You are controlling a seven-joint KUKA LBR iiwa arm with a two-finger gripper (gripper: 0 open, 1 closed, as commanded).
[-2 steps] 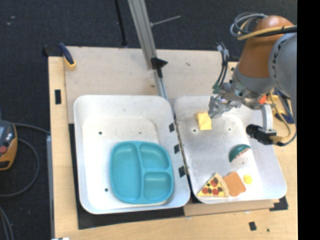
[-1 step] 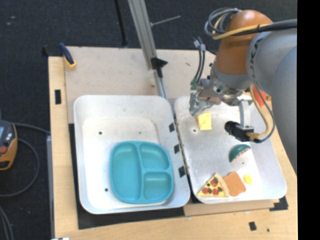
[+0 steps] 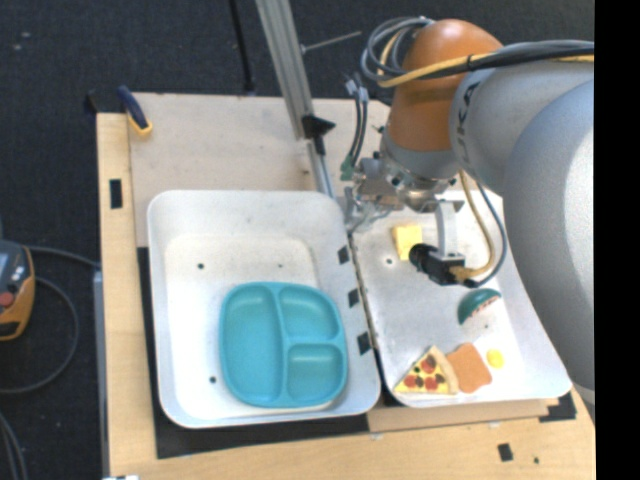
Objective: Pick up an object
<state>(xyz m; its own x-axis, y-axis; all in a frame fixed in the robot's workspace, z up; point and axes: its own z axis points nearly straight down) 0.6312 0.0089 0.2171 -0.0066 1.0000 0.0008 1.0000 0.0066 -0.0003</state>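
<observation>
The right bin (image 3: 400, 303) holds several small objects. A yellow block (image 3: 406, 239) lies near its back. A teal and white piece (image 3: 479, 305) rests at the right wall. At the front lie a pizza slice (image 3: 425, 373), an orange piece (image 3: 468, 366) and a small yellow piece (image 3: 494, 359). My gripper (image 3: 368, 204) hangs over the back left corner of this bin, close to the divide between the bins. It sits just up and left of the yellow block. I see nothing between its fingers.
A teal divided plate (image 3: 283, 345) lies at the front of the left bin (image 3: 190, 238). A slanted metal post (image 3: 290, 68) rises behind the bins. A black cable end (image 3: 432, 263) hangs below the wrist beside the yellow block.
</observation>
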